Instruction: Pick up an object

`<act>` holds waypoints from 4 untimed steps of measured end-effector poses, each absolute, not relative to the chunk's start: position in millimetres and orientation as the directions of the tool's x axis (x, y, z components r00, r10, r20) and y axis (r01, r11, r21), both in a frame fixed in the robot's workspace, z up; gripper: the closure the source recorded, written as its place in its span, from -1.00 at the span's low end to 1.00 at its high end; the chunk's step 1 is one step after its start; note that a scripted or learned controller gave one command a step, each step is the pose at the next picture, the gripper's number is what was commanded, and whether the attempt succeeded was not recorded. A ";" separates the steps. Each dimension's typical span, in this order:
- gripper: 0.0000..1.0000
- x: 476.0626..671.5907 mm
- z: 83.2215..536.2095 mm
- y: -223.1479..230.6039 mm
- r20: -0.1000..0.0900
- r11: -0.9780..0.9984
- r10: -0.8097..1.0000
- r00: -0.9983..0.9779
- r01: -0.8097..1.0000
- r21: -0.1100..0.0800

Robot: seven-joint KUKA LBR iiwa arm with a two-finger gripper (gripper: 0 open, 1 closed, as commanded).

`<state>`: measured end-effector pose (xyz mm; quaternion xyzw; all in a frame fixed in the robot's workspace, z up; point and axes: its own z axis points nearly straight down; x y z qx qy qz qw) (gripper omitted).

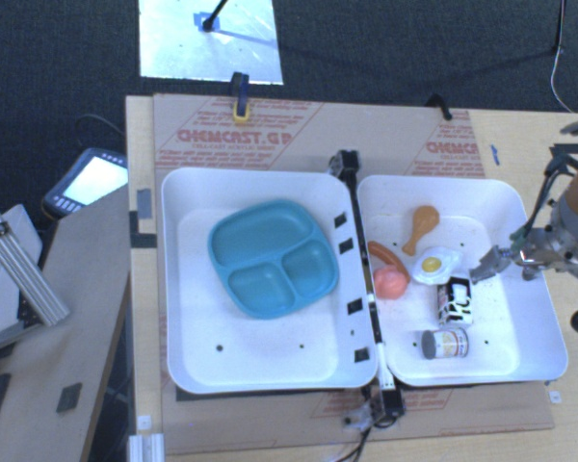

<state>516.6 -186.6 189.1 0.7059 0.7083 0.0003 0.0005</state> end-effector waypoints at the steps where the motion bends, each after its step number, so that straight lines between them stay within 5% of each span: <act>1: -1.00 511.1 129.4 -191.7 0.001 0.000 1.000 0.000 1.000 -0.003; 2: -1.00 516.7 106.6 -192.3 -0.001 0.005 1.000 -0.005 1.000 0.014; 3: 1.00 519.6 118.0 -191.4 -0.001 0.006 1.000 -0.006 1.000 0.021; 4: 1.00 529.1 179.6 -191.8 -0.003 0.005 1.000 -0.005 1.000 0.008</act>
